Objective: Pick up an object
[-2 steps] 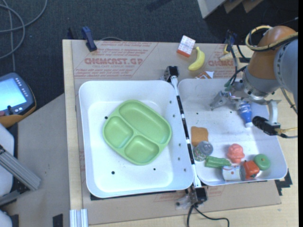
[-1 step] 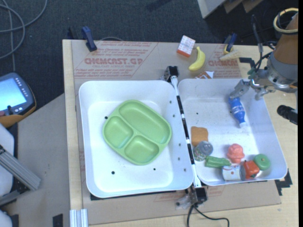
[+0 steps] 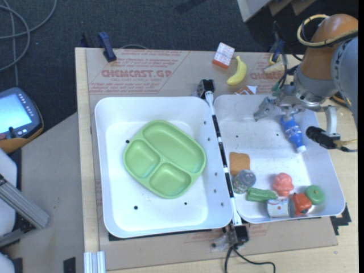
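The gripper (image 3: pixel 280 108) hangs over the far end of the right bin (image 3: pixel 250 127) with its fingers spread apart and nothing between them, just beside a small blue-and-white bottle (image 3: pixel 293 132) lying on its side on the bin floor. The bottle looks light, stiff and smooth (likely to roll or slip), so take it across its narrow body. The floor is flat and bare around it, and the other small items (image 3: pixel 278 193) sit well apart at the near end.
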